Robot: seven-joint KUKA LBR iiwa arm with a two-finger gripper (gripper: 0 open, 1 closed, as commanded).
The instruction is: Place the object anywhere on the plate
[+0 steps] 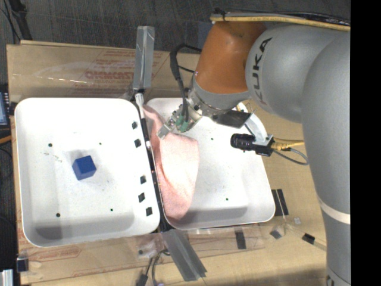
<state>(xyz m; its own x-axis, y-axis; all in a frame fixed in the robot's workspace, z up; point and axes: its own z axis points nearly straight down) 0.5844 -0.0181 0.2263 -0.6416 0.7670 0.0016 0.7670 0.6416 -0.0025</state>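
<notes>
Presently, one item under handling: a pink cloth (178,171), lying in the right bin (250,177) along its left wall, close against the divider between the two bins

Position of cloth: draped from the bin's upper left corner down to near its lower left corner; upper end narrow and gathered beneath the tool (181,121), lower end broader and rounded

Long axis: runs from the bin's far edge toward its near edge, roughly parallel to the divider, leaning slightly; narrow end points away from the camera, toward the tool

Tool: at the cloth's upper end, just above or touching it; whether its jaws stand wide or narrow, or pinch any fabric, cannot be told, as the wrist and orange band hide them

Other contents: a small blue cube (84,167) in the left bin (36,118), well apart from the cloth; a black cylindrical fitting (247,142) with cable beside the arm

Plate: none can be identified with certainty on the surface (286,177)

Risks, as judgement:
- a pinch at one gathered end may take a single fold only, letting the cloth slip free on lifting
- the trailing length may drag along the bin wall or catch on the divider clips (143,180)
- limp fabric may land partly off any target
- with no plate evident, the release point is uncertain
</notes>
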